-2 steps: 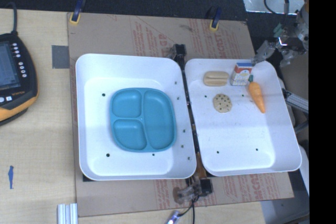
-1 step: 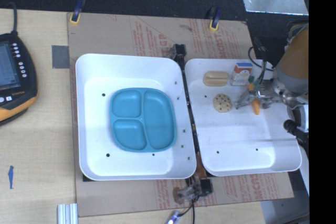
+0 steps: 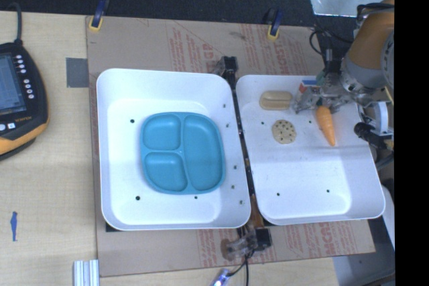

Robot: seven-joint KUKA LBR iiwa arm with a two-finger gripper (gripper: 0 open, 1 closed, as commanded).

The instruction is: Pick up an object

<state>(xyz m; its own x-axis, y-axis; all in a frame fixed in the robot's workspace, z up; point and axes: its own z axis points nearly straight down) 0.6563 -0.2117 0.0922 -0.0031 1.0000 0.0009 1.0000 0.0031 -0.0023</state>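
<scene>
The right bin (image 3: 335, 201) holds three small things near its far side: an orange carrot (image 3: 326, 125), a round speckled cookie (image 3: 284, 131) and a tan oblong bread roll (image 3: 275, 100). My gripper (image 3: 318, 101) hangs low over the far part of this bin. It is just above the carrot's upper end and right of the bread roll. The grey arm with its orange band (image 3: 371, 37) comes in from the upper right. Nothing is seen lifted off the bin floor.
In the left bin (image 3: 120, 204) lies a blue divided plate (image 3: 182, 151). A handheld pendant (image 3: 17, 100) rests on the bench at far left. Clamps (image 3: 273, 23) hold the cardboard at the back. Cables (image 3: 367, 130) hang by the right bin's right rim.
</scene>
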